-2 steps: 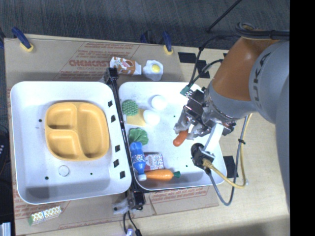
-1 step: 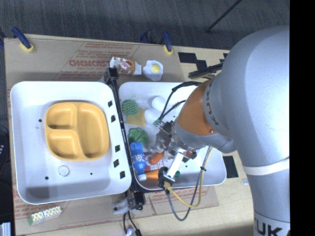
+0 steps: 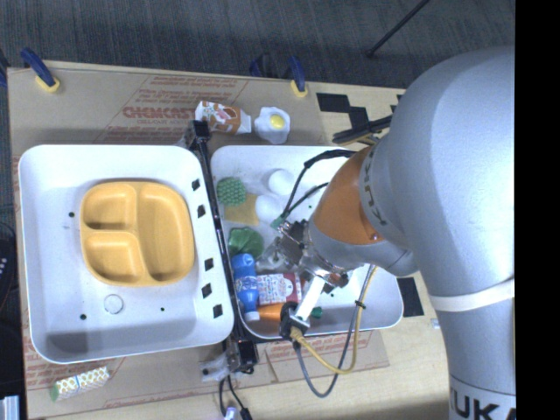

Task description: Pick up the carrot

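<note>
Camera view shows the carrot lying crosswise along the right bin's near wall, right end hidden; I cannot tell whether the jaws are spread.

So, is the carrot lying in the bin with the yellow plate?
No, the carrot lies in the other bin, among the clutter just below the blue bottle.

Cardboard-topped bench bears 2 bins: left bin, right bin.
</note>
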Available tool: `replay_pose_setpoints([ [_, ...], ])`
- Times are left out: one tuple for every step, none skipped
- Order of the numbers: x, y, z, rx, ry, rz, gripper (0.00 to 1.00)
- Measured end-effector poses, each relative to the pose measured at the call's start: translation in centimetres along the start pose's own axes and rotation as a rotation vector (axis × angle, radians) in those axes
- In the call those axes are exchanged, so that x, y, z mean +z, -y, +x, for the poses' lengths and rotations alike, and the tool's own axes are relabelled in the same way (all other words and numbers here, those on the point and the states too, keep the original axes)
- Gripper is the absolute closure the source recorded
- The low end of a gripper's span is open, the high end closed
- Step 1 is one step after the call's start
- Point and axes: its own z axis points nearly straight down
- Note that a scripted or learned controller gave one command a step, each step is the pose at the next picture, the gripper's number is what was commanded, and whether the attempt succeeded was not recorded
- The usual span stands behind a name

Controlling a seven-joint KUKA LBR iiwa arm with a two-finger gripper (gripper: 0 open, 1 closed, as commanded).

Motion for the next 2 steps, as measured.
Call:
replay_pose_setpoints([
  [-10.0, -2.4, 4.1, -0.056, 0.0, -0.001, 0.0],
  [-10.1, -9.4, 10.0, -0.203, 0.0, -0.001, 0.0],
])
